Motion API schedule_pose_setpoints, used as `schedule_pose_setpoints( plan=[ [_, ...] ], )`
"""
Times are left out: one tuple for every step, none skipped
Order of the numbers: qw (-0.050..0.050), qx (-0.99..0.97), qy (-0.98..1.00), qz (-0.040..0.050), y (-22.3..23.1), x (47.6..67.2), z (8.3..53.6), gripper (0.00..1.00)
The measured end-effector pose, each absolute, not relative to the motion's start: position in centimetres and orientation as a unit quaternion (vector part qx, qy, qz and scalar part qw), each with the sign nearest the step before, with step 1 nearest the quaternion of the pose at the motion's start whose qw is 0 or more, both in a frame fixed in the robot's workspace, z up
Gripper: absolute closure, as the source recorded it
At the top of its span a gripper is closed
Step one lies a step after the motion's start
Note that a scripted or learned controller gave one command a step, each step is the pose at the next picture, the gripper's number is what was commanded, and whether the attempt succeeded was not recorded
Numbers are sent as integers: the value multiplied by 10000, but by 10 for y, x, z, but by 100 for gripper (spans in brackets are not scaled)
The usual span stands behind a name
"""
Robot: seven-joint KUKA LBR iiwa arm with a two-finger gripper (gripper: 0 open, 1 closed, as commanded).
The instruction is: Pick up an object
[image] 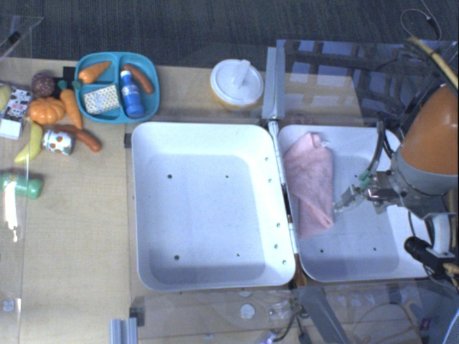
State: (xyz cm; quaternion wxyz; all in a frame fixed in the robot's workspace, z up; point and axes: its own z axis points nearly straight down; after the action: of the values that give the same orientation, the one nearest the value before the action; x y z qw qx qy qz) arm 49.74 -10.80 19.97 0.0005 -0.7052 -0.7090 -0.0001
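While the arm reaches in over the right bin, its gripper hangs just beside the pink cloth, at the cloth's right edge and close to its lower end. Whether the claw is released or clenched cannot be told; it is too small and blurred, and nothing can be seen held in it. The cloth lies crumpled and lengthwise along the left wall of the right bin, next to the divider shared with the left bin. Beyond the cloth, past the far rim of the bins, stands a round white lidded tub. Well away to the cloth's left sits a blue divided plate of toy food, with more toys scattered beside it on the wooden bench.
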Motion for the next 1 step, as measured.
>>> schedule_pose_setpoints(
  plan=[
    [-7, -5961, -8029, -6, -113, 553, 123, 0]
  ],
)
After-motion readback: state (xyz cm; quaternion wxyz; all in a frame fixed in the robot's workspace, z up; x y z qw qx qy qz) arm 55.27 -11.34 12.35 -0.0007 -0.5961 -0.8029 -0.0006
